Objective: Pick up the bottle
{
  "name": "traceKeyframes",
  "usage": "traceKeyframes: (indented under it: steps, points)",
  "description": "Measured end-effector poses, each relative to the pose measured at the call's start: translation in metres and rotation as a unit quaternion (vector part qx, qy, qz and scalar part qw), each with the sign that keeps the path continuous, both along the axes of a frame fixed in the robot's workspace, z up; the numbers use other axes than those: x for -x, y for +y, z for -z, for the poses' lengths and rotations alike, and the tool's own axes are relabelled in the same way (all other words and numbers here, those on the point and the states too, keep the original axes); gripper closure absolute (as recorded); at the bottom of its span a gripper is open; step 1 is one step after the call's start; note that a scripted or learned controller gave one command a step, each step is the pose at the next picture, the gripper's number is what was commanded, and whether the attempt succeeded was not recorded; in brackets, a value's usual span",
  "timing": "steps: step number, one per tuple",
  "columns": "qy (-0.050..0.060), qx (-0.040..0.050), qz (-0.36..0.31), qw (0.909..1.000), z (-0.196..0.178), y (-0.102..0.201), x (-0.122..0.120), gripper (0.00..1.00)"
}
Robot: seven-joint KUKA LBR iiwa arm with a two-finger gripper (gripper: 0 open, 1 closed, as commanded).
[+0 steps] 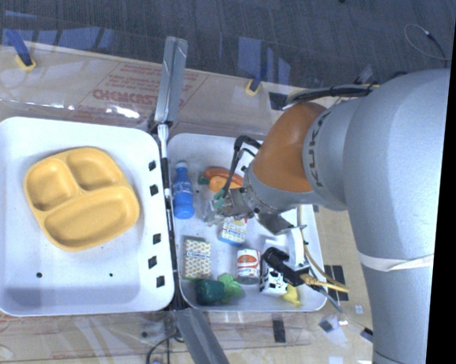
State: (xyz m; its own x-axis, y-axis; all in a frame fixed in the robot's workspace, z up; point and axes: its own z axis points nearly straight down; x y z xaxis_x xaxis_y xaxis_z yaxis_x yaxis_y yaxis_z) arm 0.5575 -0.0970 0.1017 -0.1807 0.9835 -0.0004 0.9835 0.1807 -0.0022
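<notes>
A blue bottle (183, 191) lies along the left wall of the right bin (185, 146), its cap pointing to the far side. My gripper (224, 204) reaches down into the middle of that bin, a short way right of the bottle and apart from it. It hangs just above a small white-and-blue labelled jar (234, 232). The grey wrist with its orange band (290, 147) hides much of the bin's right half.
An orange object (216, 174) lies at the back beside the gripper. Toward the front are a yellow patterned box (197, 258), a red-and-white can (246, 265), a green toy (217, 289) and a black-and-white toy (273, 283). The left bin (13, 277) holds a yellow divided plate (81, 197).
</notes>
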Motion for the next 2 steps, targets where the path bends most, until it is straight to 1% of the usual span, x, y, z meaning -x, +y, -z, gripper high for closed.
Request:
traceKeyframes:
  steps: [1,2]
  points:
    - [0.0,-0.0003,0.036,0.9994,-0.0903,0.0263,-0.0003,1.0]
    - [0.0,-0.0003,0.036,0.9994,-0.0901,0.0262,-0.0002,0.0]
